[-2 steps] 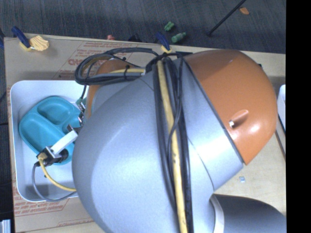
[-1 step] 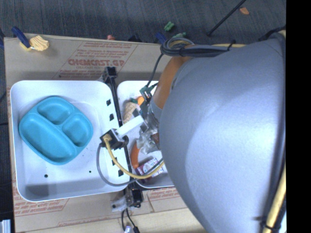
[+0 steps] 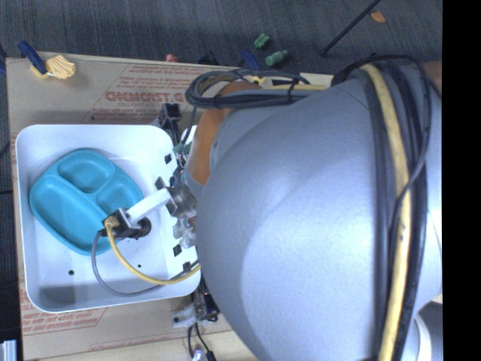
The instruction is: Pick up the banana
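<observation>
Underneath me, the table (image 3: 113,89) wears brown cardboard printed in red, with dark carpet (image 3: 113,13) beyond. A shallow white bin (image 3: 45,292) with rounded corners holds a smooth turquoise plate (image 3: 75,194) moulded into compartments. My end effector (image 3: 179,201) sits at the bin's right edge under my domed grey arm (image 3: 301,224); whether it is clenched or released I cannot tell, nor where the banana lies.

Dark grey carpeted floor (image 3: 113,13) lies beyond the brown cardboard-topped bench (image 3: 98,77).
</observation>
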Controlling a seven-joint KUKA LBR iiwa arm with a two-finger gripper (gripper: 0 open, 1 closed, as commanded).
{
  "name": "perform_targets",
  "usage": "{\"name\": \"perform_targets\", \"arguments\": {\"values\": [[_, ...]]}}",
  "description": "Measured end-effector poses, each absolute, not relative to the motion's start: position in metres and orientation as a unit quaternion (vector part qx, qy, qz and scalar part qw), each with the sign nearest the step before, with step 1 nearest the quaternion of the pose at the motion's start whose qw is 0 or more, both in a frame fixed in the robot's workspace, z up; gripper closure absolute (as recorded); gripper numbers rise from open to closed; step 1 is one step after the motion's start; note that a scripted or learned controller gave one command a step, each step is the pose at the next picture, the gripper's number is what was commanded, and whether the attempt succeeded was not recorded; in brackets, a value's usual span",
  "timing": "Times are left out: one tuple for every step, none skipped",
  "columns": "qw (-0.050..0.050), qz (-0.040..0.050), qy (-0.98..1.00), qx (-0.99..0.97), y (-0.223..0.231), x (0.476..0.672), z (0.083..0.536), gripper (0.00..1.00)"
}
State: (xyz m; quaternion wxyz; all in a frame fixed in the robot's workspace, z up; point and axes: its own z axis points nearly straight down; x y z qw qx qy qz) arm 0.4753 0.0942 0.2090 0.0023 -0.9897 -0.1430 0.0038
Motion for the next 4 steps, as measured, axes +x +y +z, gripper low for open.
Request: {"name": "perform_targets", "arguments": {"values": [[0.001,0.0021,-0.123,-0.992,0.181,0.476,0.218,1.0],[0.0,0.0025,-0.179,-0.984,0.211,0.524,0.182,1.0],[0.0,0.0036,-0.15,-0.989,0.217,0.478,0.149,1.0],[0.003,0.0036,-0.362,-0.932,0.169,0.475,0.176,1.0]]}}
